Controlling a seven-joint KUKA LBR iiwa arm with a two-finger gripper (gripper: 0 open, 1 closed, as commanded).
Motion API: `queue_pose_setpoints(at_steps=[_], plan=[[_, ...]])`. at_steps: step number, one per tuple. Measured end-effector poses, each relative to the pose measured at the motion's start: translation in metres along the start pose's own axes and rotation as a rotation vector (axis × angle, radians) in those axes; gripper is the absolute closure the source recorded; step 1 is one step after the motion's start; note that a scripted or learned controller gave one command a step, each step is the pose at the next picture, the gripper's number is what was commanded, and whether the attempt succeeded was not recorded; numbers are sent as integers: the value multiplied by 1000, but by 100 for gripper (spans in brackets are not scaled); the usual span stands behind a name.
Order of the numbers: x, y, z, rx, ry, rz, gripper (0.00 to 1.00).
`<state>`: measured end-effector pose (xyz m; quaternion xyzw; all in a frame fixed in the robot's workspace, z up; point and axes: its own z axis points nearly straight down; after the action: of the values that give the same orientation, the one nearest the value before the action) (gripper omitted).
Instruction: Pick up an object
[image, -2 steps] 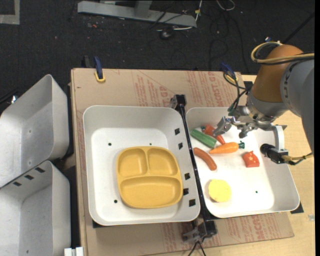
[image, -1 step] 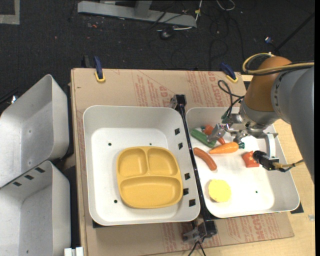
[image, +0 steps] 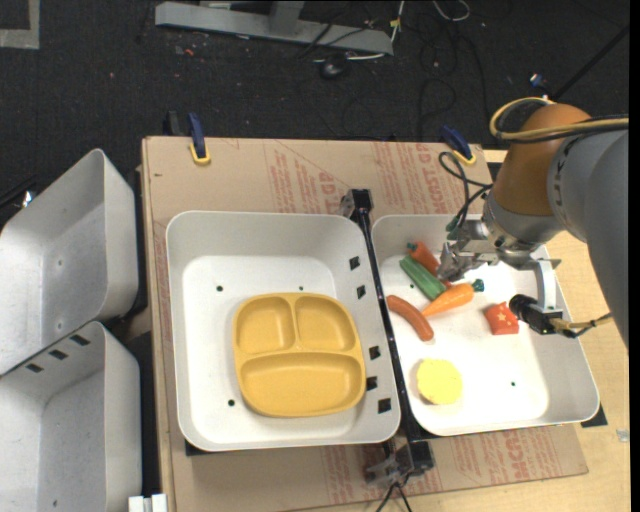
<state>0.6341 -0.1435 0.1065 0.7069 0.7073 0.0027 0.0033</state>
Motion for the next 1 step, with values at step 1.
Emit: queue_pose_setpoints(at_steps=[1], plan=[[3, 3, -42, 6, 1, -2, 100]])
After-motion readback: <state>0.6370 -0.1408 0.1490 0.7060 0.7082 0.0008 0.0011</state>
